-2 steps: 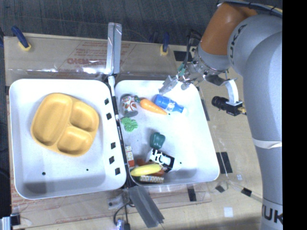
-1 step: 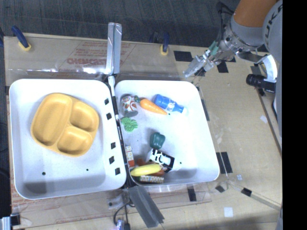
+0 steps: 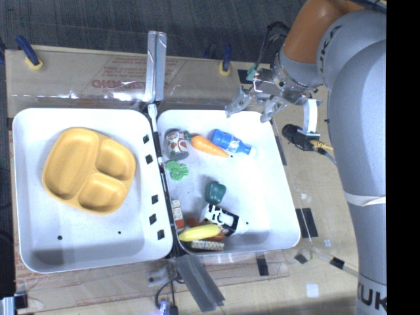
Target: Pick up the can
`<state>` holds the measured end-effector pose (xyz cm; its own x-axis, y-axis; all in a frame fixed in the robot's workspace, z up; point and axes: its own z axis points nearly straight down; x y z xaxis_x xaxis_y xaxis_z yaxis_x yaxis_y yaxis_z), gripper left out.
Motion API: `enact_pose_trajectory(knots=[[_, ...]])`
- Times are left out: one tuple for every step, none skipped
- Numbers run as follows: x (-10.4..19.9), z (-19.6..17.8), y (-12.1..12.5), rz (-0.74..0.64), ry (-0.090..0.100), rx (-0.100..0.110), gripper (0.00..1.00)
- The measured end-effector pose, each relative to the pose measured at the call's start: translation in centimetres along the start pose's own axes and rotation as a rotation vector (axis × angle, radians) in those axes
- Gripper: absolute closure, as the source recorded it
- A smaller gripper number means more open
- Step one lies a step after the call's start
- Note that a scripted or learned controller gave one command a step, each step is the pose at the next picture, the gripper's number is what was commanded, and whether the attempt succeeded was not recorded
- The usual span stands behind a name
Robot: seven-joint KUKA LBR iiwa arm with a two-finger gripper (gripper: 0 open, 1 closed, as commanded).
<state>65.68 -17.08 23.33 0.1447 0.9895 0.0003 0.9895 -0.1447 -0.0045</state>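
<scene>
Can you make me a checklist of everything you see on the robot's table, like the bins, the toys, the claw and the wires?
Surface: bench under clear plastic sheeting, bearing a left bin and a right bin.
Job's things: can, lying at the right bin's upper left, beside the carrot.
Clutter: blue bottle, green leafy toy, teal cup, banana, black-and-white item, all in the right bin; yellow divided tray in the left bin.
Grippers: gripper over the right bin's upper rim, nothing between its jaws.
Cables: black cable looping by the wrist.
Surroundings: blue clamps on the bench's far edge; dark floor beyond.
</scene>
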Motion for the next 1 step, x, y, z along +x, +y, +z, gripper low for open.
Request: enact_pose_trajectory(knots=[[5.07, 10.76, -0.74, 0.088, 0.001, 0.0, 0.0]])
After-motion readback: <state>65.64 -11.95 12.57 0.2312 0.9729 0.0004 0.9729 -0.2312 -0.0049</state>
